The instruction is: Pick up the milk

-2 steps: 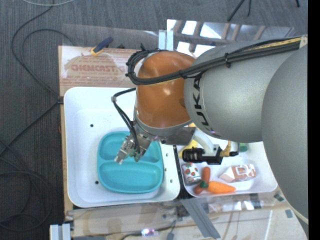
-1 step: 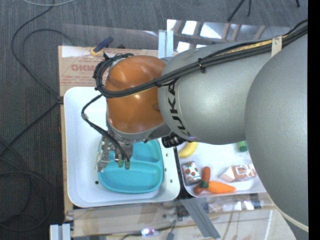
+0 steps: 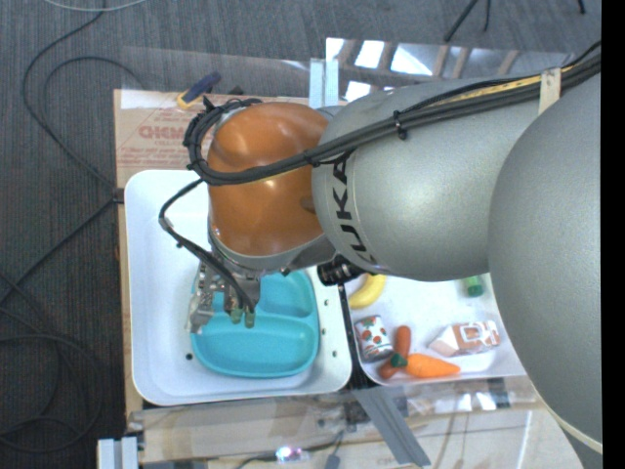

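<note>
Milk (image 3: 469, 338) lies in the right bin (image 3: 488, 374), near its front edge. It is one small carton, white with orange-red marks, lying on its side. Its long side runs left to right, and its pointed top faces left, toward the carrot (image 3: 430, 365). There is one carrot, just in front of the carton and a little to its left. One small can (image 3: 373, 336) stands left of that, and one yellow banana (image 3: 367, 289) lies behind the can. A small green thing (image 3: 475, 285) sits farther back.

One big arm (image 3: 439, 184) reaches over to the left bin (image 3: 161, 291). Its claw (image 3: 223, 306) hangs over one blue dish (image 3: 278, 345) there, well apart from the carton. I cannot tell how the claw is set.
</note>
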Controlling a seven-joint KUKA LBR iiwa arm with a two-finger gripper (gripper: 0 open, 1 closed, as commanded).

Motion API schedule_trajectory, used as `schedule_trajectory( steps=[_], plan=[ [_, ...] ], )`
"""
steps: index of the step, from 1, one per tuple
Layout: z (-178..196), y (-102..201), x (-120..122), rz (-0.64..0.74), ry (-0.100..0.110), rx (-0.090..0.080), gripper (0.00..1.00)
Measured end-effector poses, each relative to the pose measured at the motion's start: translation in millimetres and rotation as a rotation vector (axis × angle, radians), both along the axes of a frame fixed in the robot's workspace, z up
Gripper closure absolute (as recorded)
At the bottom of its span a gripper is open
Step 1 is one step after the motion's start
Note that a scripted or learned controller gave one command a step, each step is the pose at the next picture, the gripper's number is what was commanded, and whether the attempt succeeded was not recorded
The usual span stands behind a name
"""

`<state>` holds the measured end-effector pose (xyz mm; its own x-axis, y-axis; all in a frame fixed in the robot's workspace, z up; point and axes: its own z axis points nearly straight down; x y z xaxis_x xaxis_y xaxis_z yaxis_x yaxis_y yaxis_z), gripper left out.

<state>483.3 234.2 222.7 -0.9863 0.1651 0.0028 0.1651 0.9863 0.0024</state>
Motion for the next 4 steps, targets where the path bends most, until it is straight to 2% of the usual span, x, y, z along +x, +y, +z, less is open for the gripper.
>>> schedule_trajectory(
  steps=[1,3,4],
  plan=[
    [-46.2,-109.1,0.2,-0.194,0.000,-0.005,1.00],
    [-28.7,-106.5,1.3,-0.194,0.000,0.000,1.00],
    [-39.4,-218.7,0.9,-0.367,-0.001,-0.005,1.00]
  ],
)
